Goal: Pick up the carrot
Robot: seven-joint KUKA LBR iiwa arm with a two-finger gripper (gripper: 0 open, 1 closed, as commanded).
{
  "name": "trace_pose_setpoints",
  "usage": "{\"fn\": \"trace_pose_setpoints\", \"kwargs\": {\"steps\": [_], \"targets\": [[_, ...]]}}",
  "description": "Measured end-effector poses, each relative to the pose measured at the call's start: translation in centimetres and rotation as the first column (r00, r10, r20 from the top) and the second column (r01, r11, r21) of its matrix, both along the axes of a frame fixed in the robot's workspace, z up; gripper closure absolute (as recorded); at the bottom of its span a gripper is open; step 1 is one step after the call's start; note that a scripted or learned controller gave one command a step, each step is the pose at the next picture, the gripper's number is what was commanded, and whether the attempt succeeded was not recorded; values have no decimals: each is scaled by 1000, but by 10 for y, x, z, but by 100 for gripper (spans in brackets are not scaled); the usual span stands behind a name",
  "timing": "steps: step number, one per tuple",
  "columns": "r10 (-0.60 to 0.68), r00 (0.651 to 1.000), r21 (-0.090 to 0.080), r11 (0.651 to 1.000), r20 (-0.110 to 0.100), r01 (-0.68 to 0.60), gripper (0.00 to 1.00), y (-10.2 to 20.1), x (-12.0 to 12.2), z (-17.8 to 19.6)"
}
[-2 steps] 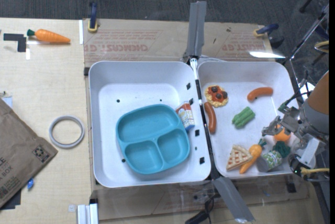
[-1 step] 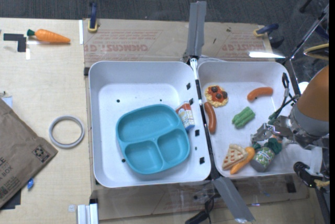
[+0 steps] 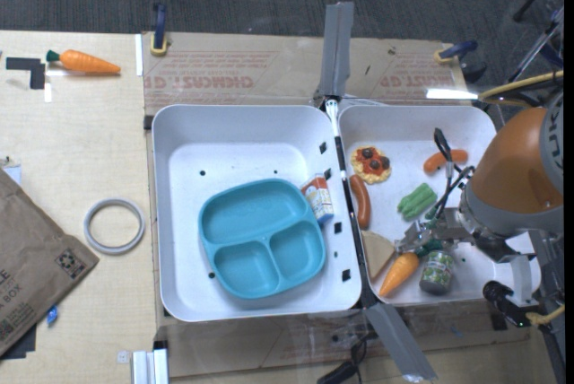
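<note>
An orange carrot (image 3: 398,274) with a green top lies tilted in the front of the right bin (image 3: 475,117), close to the divider. My gripper (image 3: 420,240) hangs just above the carrot's green end, at the end of the grey arm with its orange band (image 3: 520,171) reaching in from the right. It sits low over the bin, and I cannot make out whether it touches the carrot. A second carrot (image 3: 83,62) lies on the bench at the far left, outside both bins.
The right bin also holds a dark jar (image 3: 437,273) beside the carrot, a green vegetable (image 3: 415,200), a toy pizza (image 3: 370,164), two sausages (image 3: 361,200) (image 3: 446,160) and a tan wedge (image 3: 377,246). The left bin (image 3: 179,194) holds a blue divided tray (image 3: 262,237) and a small bottle (image 3: 318,197). A tape ring (image 3: 114,224) lies on the bench.
</note>
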State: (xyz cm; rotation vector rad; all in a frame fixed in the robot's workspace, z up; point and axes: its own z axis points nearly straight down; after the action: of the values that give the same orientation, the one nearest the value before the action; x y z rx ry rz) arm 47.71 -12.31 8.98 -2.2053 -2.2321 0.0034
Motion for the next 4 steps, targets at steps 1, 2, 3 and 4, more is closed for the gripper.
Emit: {"fn": "trace_pose_setpoints", "kwargs": {"steps": [1, 2, 3, 4], "targets": [[164, 986, 0, 986, 1, -164, 0, 29, 0, 0], [160, 987, 0, 987, 0, -160, 100, 28, 1, 8], [-156, 988, -2, 988, 0, 156, 100, 23, 46, 0], [-39, 999, -3, 999, 2, 39, 100, -37, 1, 132]]}}
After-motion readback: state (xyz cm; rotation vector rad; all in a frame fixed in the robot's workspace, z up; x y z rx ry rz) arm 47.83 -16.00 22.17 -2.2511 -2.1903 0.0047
